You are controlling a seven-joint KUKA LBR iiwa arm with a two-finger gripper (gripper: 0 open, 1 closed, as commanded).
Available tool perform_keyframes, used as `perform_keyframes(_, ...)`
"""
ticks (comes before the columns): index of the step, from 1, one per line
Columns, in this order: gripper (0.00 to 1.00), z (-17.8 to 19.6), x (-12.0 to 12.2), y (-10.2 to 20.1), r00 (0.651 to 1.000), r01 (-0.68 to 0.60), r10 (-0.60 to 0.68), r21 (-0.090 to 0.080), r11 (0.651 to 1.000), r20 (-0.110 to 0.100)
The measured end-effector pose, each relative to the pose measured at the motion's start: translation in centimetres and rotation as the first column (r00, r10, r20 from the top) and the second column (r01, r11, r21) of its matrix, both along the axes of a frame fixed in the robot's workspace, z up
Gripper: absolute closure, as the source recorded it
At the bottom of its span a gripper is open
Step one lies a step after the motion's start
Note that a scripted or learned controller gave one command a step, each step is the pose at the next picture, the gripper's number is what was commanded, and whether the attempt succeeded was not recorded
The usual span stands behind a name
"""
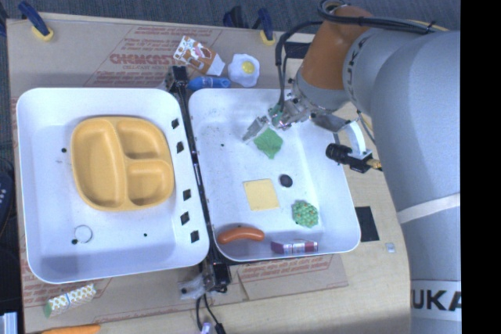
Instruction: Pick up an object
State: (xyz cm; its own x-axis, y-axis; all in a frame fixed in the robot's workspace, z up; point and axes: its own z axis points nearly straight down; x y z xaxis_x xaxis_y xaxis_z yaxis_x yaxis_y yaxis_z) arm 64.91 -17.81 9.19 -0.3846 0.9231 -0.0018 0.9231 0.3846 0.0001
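Gripper (264, 127) low in right bin (333, 192), finger spread unreadable and nothing seen in its grasp; green piece (269, 142) lies just beside and below the tips, so closing off-centre could nudge it aside rather than catch it.

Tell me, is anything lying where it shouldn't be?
Yes. A fried egg toy, a small carton and a blue thing lie on the cardboard behind the bins, and a candy-like piece lies in front of the left bin.

Fixed overhead camera, slanted down.
It looks from above on the whole surface (125, 51) and both white bins (39, 192), moderately near.
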Motion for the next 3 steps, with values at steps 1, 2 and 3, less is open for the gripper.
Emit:
perform_keyframes(1,1.00,1.1,0.1,0.0,1.000,-0.004,0.004,-0.002,1.000,0.002)
perform_keyframes(2,0.00,1.1,0.1,0.0,1.000,-0.004,0.004,-0.002,1.000,0.002)
perform_keyframes(3,1.00,2.1,0.2,0.0,1.000,-0.008,0.008,-0.004,1.000,0.005)
